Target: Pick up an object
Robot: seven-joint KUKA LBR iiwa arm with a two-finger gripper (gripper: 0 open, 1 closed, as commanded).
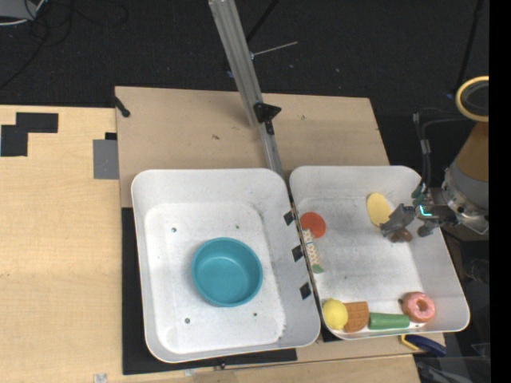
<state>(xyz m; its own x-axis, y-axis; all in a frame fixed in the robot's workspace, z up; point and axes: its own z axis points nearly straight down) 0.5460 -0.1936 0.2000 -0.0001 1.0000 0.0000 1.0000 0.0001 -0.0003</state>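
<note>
The arm (pixel 471 166) comes in from the right and is cut off at the frame edge, so I see just its orange band and grey wrist. Its tool (pixel 397 228) hangs low over the far right part of the right bin (pixel 359 178), dark and blurred against the white; I cannot tell how it is set or whether anything sits in it. A yellow piece (pixel 378 207) lies just beside the tool on its far left side, possibly touching it, though the tool's shadow muddies the edge.

Against the bin's left wall rests a red-orange round thing (pixel 313 225), with a pale strip (pixel 311 253) near it that is too small to read. Along the near wall sit a lemon (pixel 334 313), a brown block (pixel 356 316) touching it, a green piece (pixel 387 321) and a pink donut (pixel 417 306).

The left bin (pixel 160 190) holds a teal bowl (pixel 227 271), upright, near its middle.

Both bins rest on a tan tabletop (pixel 192 126). A metal rail (pixel 239 54) slants up from between the bins into the dark far room, where cables trail on the floor.
</note>
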